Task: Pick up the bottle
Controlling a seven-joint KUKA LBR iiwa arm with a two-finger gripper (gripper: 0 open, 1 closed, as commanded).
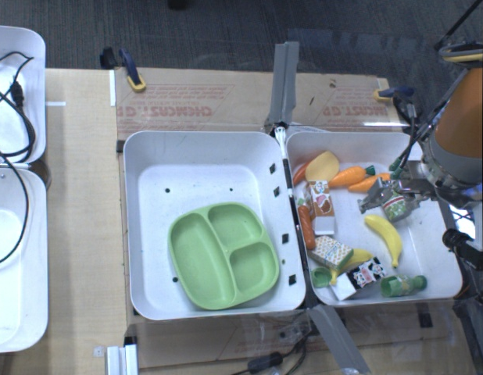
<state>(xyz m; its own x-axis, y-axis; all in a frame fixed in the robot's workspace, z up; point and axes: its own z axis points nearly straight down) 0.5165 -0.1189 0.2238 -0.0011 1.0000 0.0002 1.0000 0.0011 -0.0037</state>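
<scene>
Hovering at right of frame over the right bin [452, 276], pincer [382, 201] state unclear, can't tell; green bottle [403, 286] lies lower right in bin, ungrabbed, so next: shift down-frame & descend.

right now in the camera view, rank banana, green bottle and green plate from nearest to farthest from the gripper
1. banana, just below the gripper in the right bin
2. green bottle, at that bin's lower edge
3. green plate, across in the left bin

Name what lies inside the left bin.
A green plate with three compartments lies inside the left bin, toward its front. Whatever is under the plate is covered.
</scene>
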